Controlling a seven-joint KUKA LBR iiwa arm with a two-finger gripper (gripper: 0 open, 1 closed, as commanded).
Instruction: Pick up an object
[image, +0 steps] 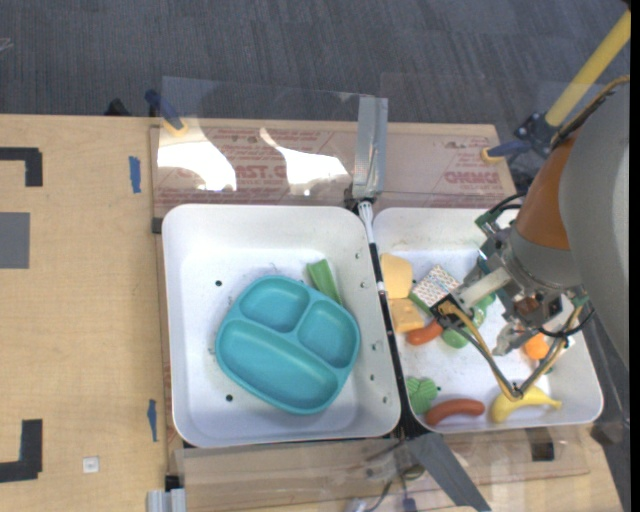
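Hovering low over the right bin (590, 385) with the gripper (515, 335), finger state impossible to tell, probably aiming at the small orange ball (538, 346) lying just beside it, the yellow banana (527, 402) resting slightly nearer the front.

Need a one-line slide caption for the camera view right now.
KUKA arm's gripper low over the right bin of toy food, beside an orange ball; teal divided plate in the left bin.
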